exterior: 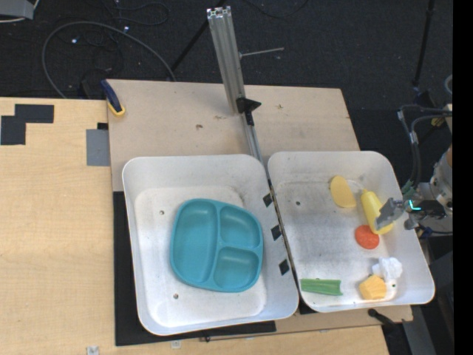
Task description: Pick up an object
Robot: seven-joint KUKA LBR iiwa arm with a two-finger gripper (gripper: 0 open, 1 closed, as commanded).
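The gripper (389,214) is seen at three o'clock in the right bin (310,170), over the yellow banana (369,205); finger state cannot be told. Crowding by the orange ball (366,237) could cause a slipped or double grasp.

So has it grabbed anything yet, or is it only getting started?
Nothing looks picked up yet. The gripper has reached into the right bin and sits low beside the yellow banana-shaped toy and the orange-red ball, so it seems to be going for one of those. Whether it has a hold I cannot tell. Still left: closing on an object and lifting it clear of the bin.
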